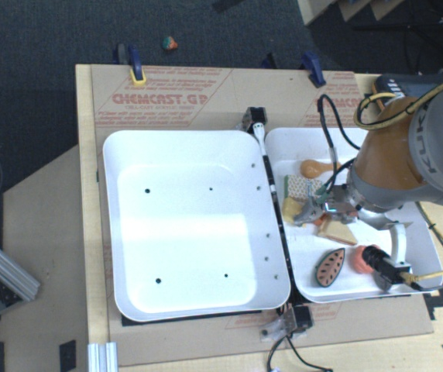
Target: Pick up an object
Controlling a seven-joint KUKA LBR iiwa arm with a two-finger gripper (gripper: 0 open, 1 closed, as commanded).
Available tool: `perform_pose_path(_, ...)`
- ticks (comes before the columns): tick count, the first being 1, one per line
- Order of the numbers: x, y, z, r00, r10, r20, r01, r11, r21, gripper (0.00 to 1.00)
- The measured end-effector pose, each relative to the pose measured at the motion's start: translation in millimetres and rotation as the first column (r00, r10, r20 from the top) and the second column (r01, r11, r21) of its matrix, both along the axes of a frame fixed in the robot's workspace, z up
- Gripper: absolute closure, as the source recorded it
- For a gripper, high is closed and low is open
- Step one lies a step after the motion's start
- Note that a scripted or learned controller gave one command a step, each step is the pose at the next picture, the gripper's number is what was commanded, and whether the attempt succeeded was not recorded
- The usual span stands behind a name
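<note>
We see the grey metal gripper (320, 205) low in the right shallow white bin (421, 279) w/ toys; fingers: can't tell

Grey arm (438, 142) with orange band (388, 157) and black cables (328, 126).

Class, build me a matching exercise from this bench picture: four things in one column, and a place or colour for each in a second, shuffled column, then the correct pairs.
Things
1. left bin
2. oval brown object
3. blue clamp
4. red-orange object

Descriptions
A. spotted, lying near the right bin's front edge
B. grips the board's far edge
C. white, with small dark dots on its floor
D. beside the oval piece, on its right

Pairs: 1-C, 2-A, 3-B, 4-D
</note>
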State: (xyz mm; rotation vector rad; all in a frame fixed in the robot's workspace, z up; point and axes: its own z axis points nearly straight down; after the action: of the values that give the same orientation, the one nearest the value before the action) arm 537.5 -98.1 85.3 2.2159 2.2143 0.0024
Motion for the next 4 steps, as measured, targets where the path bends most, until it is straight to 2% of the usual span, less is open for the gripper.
perform_pose_path(1, 1, -2, 16, 1.0, -0.003, 0.012, 0.003, 1.0, -0.004, 1.0)
perform_pose_path(2, -55, -10, 21, 1.0, -0.002, -0.014, 0.003, 1.0, 0.007, 1.0)
perform_pose_path(3, 42, 90, 105, 1.0, 0.015, 0.009, -0.015, 1.0, 0.007, 1.0)
perform_pose_path(4, 62, 169, 99, 1.0, 0.01, -0.003, -0.01, 1.0, 0.008, 1.0)
